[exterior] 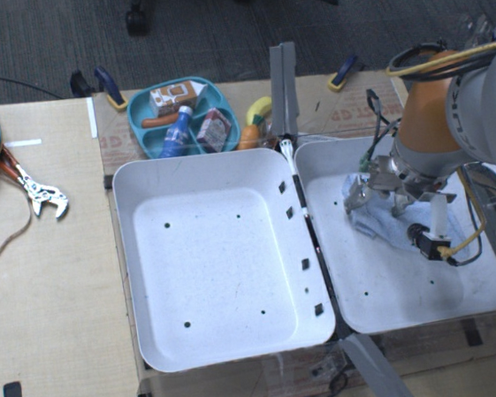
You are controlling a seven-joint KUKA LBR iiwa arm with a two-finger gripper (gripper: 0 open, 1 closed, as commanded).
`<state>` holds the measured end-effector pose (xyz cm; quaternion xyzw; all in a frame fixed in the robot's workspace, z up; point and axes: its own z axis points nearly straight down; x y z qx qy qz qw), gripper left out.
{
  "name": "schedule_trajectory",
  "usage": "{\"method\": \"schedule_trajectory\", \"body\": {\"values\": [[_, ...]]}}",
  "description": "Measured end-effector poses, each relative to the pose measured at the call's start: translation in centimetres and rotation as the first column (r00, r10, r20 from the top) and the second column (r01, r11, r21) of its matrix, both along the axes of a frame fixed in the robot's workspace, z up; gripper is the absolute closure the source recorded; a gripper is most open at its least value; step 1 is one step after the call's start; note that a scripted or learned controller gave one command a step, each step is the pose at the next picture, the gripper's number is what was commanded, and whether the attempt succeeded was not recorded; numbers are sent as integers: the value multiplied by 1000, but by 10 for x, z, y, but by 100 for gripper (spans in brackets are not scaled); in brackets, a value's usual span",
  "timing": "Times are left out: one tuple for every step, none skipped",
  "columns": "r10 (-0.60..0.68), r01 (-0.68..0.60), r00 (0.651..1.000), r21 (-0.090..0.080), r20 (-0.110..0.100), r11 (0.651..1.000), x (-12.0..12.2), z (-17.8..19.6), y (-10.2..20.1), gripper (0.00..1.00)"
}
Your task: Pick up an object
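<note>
A crumpled pale blue-white cloth (382, 219) lies in the upper middle of the right bin (394, 305). My gripper (379, 199) is down in that bin directly over the cloth, at its upper edge. Its two fingers (357, 197) stand apart, one at the cloth's left side and one toward its right, so the gripper looks open and touches or nearly touches the fabric. The orange band and grey wrist (431, 123) rise above it to the right. A black plug on a yellow cable (429, 244) hangs from the arm over the cloth's right end.
The left bin (150, 275) sits beside it, past a central divider with black clips. Behind the bins are a teal tray (145, 134) of small items, a banana (258, 109) and an upright grey post (284, 91). A wrench (43, 197) lies at far left.
</note>
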<state>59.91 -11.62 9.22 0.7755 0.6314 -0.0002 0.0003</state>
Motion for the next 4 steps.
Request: {"method": "schedule_trajectory", "body": {"values": [[203, -203, 979, 0, 1, 979, -19, 1, -50, 0], [211, -211, 977, 0, 1, 977, 9, 0, -28, 0], [217, -217, 976, 0, 0, 976, -18, 0, -29, 0], [393, -393, 919, 0, 0, 919, -36, 0, -13, 0]]}}
